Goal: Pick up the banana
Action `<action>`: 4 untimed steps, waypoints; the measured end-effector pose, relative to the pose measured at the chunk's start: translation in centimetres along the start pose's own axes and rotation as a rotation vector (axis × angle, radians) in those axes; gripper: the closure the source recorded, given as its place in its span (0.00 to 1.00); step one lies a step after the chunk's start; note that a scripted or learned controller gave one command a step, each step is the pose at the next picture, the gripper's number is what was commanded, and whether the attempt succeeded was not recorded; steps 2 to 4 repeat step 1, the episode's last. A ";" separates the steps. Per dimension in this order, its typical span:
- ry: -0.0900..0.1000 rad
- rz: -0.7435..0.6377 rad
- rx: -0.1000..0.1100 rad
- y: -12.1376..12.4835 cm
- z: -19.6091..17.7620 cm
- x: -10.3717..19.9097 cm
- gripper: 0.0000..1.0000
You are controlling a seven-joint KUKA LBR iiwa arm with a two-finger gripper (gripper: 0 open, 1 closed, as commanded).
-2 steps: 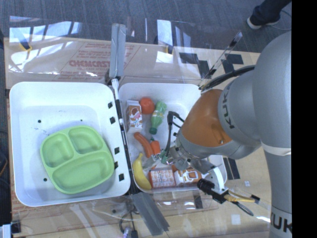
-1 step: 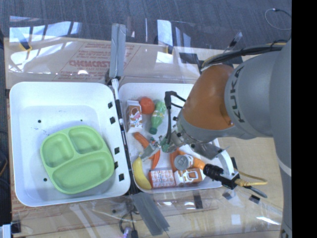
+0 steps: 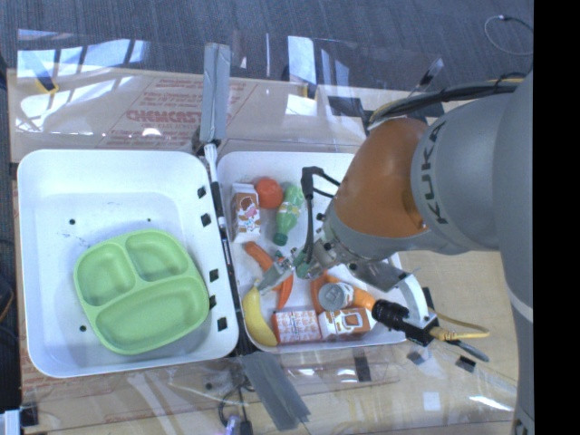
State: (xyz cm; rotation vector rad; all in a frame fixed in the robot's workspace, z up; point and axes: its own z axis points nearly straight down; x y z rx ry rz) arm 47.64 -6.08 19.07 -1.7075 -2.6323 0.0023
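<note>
The banana (image 3: 256, 318) is lying in the right bin (image 3: 237, 175), down in its front left corner, right against the bin's left wall. A red and white carton (image 3: 319, 324) is lying just beside it to the right. A carrot (image 3: 285, 290) is resting a little above. The gripper (image 3: 279, 271) is hanging just above the banana, near the carrot, and it is too small and blurry to tell how it is set. Farther back, a green bottle (image 3: 287, 210), a red tomato (image 3: 268, 192) and a small box (image 3: 246, 212) are sitting together. The left bin (image 3: 54, 175) is holding a green tray (image 3: 141, 289). Both bins are sitting on the surface (image 3: 136, 107).
</note>
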 end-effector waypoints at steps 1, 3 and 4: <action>0.001 0.029 0.002 -2.7 8.0 -5.8 0.00; 0.001 0.029 0.002 -2.7 8.0 -5.8 0.00; 0.001 0.029 0.002 -2.7 8.0 -5.8 0.00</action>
